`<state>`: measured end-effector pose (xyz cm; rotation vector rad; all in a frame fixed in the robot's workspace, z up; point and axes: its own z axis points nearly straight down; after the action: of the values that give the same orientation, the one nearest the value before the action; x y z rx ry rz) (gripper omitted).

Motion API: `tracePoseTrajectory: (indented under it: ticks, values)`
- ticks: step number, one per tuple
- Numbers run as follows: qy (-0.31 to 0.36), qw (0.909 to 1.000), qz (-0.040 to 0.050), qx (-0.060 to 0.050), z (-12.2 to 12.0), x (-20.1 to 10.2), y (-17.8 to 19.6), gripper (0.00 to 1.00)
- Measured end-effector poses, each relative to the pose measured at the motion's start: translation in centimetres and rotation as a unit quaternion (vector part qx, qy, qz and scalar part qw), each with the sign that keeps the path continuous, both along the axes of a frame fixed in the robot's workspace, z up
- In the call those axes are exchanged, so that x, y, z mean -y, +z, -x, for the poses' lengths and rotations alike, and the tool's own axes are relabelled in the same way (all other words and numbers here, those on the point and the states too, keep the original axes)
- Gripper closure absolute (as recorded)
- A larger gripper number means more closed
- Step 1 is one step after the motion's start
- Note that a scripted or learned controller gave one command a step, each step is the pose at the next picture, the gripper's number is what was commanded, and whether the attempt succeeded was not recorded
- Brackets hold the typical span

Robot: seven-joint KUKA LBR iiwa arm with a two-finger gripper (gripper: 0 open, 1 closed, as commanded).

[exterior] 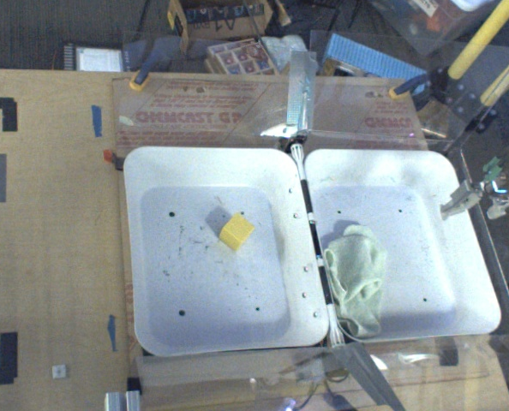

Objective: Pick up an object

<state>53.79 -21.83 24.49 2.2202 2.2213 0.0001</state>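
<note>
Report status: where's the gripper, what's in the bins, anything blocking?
Gripper at right bin's right rim, nothing seen held. Yellow block loose in left bin. Pale cloth crumpled in right bin. Nothing blocking.

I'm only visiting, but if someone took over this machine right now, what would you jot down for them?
Gripper: I can't judge its state from this picture.
Things: a yellow block lies loose near the middle of the left bin. A pale green cloth is crumpled against the left wall of the right bin.
Done: nothing lifted so far.
Left: pick one object, grasp it and raise it.
</note>
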Motion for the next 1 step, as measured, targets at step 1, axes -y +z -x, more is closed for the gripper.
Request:
tracePoseTrajectory:
  ticks: [1]
  values:
    - [0.052,0.9986,-0.0007,-0.001,0.08,0.53,-2.40,0.00]
